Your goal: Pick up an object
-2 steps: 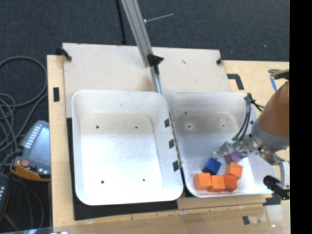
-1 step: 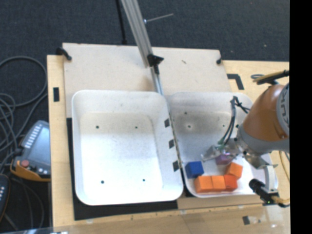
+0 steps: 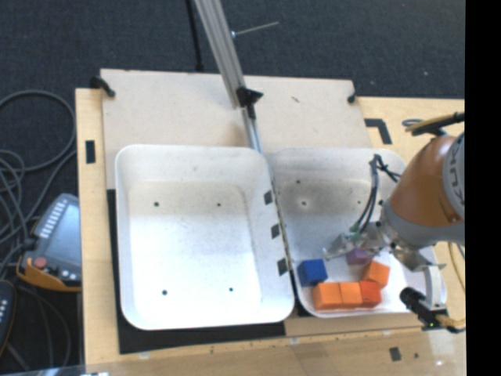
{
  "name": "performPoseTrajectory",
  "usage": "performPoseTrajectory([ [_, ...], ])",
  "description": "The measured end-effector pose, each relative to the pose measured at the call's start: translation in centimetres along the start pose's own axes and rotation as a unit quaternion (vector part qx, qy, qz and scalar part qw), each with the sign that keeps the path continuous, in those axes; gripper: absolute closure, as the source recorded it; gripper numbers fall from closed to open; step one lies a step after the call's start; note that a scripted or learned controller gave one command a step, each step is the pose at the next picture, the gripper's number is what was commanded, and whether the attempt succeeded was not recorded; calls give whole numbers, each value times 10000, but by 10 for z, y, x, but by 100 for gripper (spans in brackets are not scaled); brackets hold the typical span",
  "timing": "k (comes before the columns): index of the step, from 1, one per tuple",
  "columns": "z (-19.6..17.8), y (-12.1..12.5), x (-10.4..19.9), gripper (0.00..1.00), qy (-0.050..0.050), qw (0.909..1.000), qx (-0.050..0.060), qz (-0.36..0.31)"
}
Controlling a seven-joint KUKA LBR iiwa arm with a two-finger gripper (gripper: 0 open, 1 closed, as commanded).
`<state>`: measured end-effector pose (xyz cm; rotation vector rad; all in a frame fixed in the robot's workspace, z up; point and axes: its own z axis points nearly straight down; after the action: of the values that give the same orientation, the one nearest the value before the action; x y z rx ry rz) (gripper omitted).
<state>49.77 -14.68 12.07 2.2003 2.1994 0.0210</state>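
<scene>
My gripper [image 3: 356,245] is low in the right bin [image 3: 313,159], over its front right part, and the orange-banded arm comes in from the right. A small purple block [image 3: 358,255] lies directly under the gripper, partly hidden by it; I cannot see whether it is gripped. Just in front of it lies an orange block [image 3: 379,272]. Along the bin's front wall sit a longer orange block [image 3: 338,294] and a red-orange block [image 3: 371,292]. A blue cube [image 3: 311,271] rests to the left of them, near the divider.
The left bin [image 3: 129,167] lies beside the right one. A slanted aluminium rail [image 3: 223,45] rises from the back between the bins. A teach pendant [image 3: 55,237] and cables lie off the bench at the left.
</scene>
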Motion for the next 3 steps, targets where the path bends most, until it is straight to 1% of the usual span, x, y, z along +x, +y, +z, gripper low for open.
performPoseTrajectory([
  [3,1,1,0,0,-7,10000,0,0],
])
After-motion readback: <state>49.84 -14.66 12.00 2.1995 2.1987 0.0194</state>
